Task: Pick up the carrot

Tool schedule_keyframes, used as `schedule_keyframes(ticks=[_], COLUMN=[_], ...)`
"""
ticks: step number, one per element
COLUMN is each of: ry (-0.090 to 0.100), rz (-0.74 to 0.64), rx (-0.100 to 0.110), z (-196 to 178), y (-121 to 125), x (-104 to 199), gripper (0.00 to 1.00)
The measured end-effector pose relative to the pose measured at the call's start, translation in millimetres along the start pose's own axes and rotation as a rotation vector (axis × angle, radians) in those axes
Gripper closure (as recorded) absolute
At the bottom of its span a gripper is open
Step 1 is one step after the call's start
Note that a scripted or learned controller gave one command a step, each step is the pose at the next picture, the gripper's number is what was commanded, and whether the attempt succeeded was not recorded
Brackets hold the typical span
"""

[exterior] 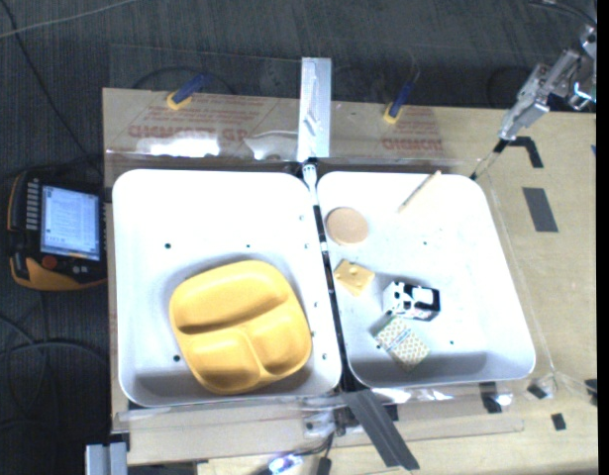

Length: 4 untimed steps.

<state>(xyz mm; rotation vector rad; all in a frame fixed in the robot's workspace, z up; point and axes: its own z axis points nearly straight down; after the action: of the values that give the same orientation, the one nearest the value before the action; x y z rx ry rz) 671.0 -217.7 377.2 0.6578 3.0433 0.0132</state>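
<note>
Maybe the carrot: a round, flat, orange-tan slice (348, 225), lying in the right bin (472, 295) near its top left corner. Close by: a yellow block (353, 277), a black-and-white thing (413, 300), a dotted packet (403, 342), a thin stick (419, 192). In the left bin (146, 216), a yellow tray (241, 325). Up at the right, over the worktop (561, 295), the tool (512, 127), slanted down; cannot tell if loose or squeezed.

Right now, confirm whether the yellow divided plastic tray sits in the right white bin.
No, the yellow divided tray lies in the left white bin.
</note>
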Motion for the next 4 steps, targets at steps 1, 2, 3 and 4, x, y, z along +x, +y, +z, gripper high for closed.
schedule_keyframes(ticks=[1, 2, 3, 4], ry=[0.021, 0.015, 0.009, 0.025], rz=[-0.272, -0.273, -0.273, -0.409], rx=[0.011, 0.009, 0.006, 0.010], z=[-1.1, -11.6, -22.6, 35.5], y=[-8.5, -6.7, -4.8, -7.3], x=[6.2, 5.1, 4.0, 4.8], gripper=[1.00, 1.00, 1.00, 1.00])
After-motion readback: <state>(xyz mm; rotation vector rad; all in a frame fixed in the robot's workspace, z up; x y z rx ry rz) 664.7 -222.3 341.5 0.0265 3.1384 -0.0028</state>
